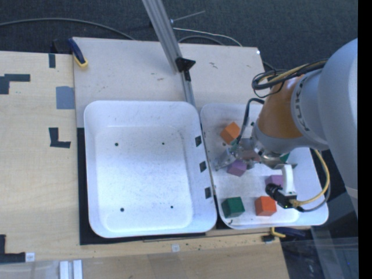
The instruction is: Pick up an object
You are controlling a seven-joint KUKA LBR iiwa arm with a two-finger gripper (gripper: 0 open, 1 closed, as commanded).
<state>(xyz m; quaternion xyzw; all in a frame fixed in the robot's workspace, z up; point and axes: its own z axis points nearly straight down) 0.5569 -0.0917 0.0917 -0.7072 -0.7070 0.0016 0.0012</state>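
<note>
My gripper [228, 157] is low in the right bin [308, 217], near the bin's left wall. A purple block [237, 169] lies right under and beside it, touching or nearly touching the gripper's tip. An orange block [230, 132] sits just behind the gripper. A green block [233, 206] and an orange-red block [265, 206] rest near the bin's front edge. A second purple piece [274, 181] lies partly under the wrist's white fitting. The arm's bulk hides the bin's right part.
The left bin [93, 156] stands next to the right one, their walls touching. A slanted metal rail [165, 31] runs down to the gap between the bins. Cables [273, 77] loop off the arm.
</note>
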